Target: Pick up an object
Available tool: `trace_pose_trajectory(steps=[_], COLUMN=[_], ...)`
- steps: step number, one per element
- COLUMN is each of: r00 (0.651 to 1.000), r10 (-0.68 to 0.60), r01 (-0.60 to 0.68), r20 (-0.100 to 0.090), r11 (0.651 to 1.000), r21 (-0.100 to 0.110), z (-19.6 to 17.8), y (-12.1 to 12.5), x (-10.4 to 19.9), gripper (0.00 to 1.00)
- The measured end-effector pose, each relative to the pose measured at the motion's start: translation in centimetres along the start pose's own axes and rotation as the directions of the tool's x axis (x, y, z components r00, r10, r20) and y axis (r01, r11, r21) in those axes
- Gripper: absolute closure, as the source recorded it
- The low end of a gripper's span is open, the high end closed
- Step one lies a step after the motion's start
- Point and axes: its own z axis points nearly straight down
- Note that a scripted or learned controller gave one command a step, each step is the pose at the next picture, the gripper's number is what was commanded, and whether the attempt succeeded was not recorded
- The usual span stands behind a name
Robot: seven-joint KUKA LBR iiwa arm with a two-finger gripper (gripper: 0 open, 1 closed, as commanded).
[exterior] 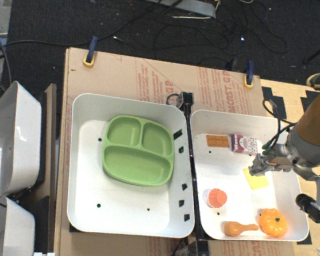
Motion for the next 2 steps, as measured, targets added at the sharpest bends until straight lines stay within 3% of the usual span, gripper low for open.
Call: trace_pose_trajectory(steps=[2], r00=[1.0], r10=[0.0], r01=[0.0], r20=[0.001], r11=[1.0], r21=[-0.001], z=[-10.9], y=[0.8], x=[0.0], gripper=[1.0])
